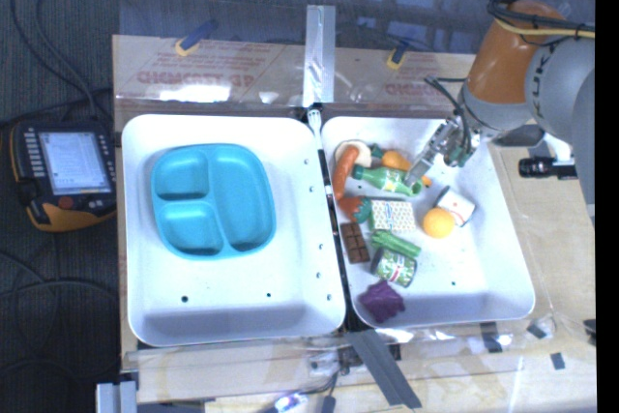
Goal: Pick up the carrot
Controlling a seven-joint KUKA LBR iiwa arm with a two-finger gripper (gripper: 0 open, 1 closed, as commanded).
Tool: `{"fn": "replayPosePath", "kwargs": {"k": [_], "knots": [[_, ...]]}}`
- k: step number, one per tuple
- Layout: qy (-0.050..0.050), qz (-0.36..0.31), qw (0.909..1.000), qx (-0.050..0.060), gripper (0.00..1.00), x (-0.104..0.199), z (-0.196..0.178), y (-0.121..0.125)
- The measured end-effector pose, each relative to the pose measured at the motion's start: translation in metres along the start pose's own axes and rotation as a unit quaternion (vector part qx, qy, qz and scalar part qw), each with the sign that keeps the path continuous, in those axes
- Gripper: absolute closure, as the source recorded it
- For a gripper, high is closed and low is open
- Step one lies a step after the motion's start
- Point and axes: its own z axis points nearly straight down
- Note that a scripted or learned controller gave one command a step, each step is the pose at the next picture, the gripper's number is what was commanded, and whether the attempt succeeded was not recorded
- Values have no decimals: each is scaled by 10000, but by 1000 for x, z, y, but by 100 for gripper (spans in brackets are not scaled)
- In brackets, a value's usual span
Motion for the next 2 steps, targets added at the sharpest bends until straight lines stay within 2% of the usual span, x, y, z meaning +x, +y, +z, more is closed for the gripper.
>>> {"fn": "replayPosePath", "kwargs": {"k": [1,2], "knots": [[-65,192,9998,-33,100,-1,-108,-8],[-54,192,9998,-30,0,-1,-107,-8]]}}
